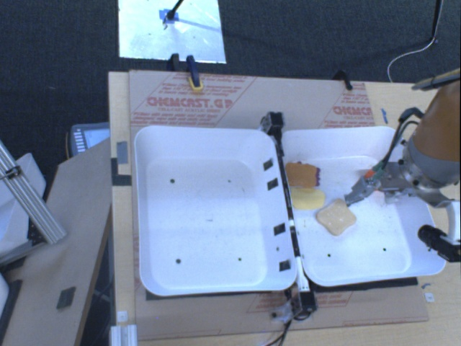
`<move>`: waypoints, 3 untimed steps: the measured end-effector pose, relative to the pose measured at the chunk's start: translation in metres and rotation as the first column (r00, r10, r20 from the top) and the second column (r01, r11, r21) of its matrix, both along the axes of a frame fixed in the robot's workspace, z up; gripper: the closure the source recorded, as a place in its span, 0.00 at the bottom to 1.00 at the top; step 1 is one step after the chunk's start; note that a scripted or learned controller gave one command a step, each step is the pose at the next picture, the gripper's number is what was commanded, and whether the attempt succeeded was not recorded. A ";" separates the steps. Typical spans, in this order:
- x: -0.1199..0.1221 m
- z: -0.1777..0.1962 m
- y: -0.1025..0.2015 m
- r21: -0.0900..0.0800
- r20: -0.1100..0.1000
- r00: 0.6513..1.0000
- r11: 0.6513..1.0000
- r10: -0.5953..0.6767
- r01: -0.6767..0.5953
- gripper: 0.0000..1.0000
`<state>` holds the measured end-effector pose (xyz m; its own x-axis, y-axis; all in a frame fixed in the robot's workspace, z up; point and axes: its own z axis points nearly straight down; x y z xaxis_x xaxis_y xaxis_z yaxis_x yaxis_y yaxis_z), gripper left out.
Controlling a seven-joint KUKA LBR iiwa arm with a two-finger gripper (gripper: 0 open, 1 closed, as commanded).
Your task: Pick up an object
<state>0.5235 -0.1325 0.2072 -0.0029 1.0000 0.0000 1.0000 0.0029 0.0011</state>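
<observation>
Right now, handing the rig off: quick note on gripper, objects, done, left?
Gripper: low in the right bin, tip just above the beige bread-like piece. Open or shut: cannot tell; nothing seen held.
Objects: all three in the right bin near the divider: brown piece, pale yellow piece under it, beige piece to its lower right.
Done: arm reached in. Left: grasp and lift one object.

White bins [202, 157], orange-banded grey arm [436, 132]
</observation>
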 end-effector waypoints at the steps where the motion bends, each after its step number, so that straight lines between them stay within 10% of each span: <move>1: 0.070 -0.021 0.076 0.002 0.004 1.000 1.000 0.011 -0.011 0.00; 2: 0.088 -0.022 0.140 0.001 0.002 1.000 1.000 0.008 -0.008 0.00; 3: 0.018 -0.023 0.089 -0.001 -0.005 1.000 1.000 -0.007 0.007 0.00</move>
<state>0.5414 -0.0431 0.1841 0.0040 1.0000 -0.0011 1.0000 -0.0040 -0.0040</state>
